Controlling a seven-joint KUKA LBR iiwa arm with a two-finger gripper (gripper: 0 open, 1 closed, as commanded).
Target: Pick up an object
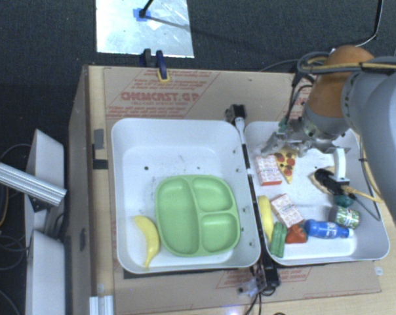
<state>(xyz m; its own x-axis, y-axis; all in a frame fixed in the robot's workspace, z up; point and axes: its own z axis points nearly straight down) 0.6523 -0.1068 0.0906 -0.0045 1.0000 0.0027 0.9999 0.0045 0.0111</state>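
My gripper (pixel 288 143) hangs low over the far left part of the right bin (pixel 375 245), with the arm reaching in from the right. Just below it lies a toy pizza slice (pixel 287 163), and beside that a red and white box (pixel 268 170). Whether the gripper touches the pizza slice cannot be told. Nearer the front lie a second red and white box (pixel 286 210), a yellow banana (pixel 265 216), a green item (pixel 277 239), a red item (pixel 296 235), a blue bottle (pixel 326 229) and a green can (pixel 347 216).
The left bin (pixel 129 143) holds a green divided plate (pixel 198 214) and a yellow banana (pixel 147 239) at its front left. A ridge (pixel 245 156) where the two bins meet runs close to the gripper's left.
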